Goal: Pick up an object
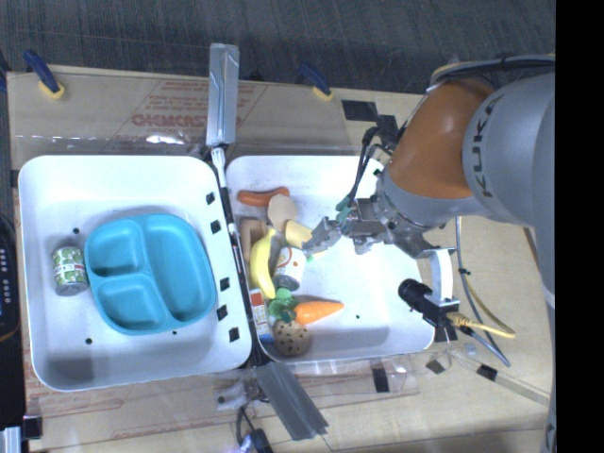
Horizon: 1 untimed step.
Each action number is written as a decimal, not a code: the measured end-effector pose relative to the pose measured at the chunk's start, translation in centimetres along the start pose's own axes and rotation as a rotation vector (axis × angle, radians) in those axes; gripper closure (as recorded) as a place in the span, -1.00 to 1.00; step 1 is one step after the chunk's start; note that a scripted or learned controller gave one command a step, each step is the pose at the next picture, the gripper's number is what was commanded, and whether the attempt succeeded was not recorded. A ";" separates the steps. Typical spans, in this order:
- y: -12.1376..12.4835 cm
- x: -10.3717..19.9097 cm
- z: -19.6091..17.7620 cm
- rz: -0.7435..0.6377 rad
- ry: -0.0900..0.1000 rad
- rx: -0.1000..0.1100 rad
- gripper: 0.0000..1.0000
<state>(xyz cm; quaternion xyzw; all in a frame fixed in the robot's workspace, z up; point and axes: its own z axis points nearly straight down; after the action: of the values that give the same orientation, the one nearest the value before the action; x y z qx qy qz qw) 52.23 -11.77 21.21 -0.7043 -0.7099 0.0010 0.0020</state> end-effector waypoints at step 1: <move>-0.6 -3.6 -7.7 -0.125 -0.003 -0.007 -1.00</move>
<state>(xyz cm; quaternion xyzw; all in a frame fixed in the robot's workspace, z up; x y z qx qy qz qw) 51.73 -15.36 28.94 -0.6584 -0.7527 -0.0004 -0.0016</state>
